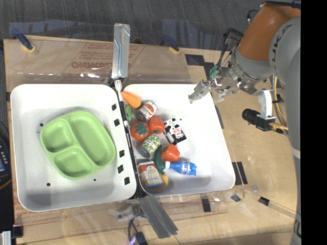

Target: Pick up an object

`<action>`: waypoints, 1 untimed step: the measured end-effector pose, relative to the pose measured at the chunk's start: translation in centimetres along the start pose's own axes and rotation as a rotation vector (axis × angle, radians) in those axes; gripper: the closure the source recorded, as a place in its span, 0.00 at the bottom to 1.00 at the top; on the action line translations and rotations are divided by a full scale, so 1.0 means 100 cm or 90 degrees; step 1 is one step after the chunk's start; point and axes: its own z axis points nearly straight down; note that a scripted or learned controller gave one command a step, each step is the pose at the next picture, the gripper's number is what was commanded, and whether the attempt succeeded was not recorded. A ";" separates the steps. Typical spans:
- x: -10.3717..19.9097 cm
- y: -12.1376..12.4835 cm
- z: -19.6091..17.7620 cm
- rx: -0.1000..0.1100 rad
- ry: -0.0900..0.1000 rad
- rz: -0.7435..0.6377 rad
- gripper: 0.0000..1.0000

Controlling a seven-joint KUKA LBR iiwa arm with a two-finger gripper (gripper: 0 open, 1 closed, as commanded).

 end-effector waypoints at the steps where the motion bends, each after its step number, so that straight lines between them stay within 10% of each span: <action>1: 0.031 -0.015 0.144 -0.005 -0.001 0.004 0.00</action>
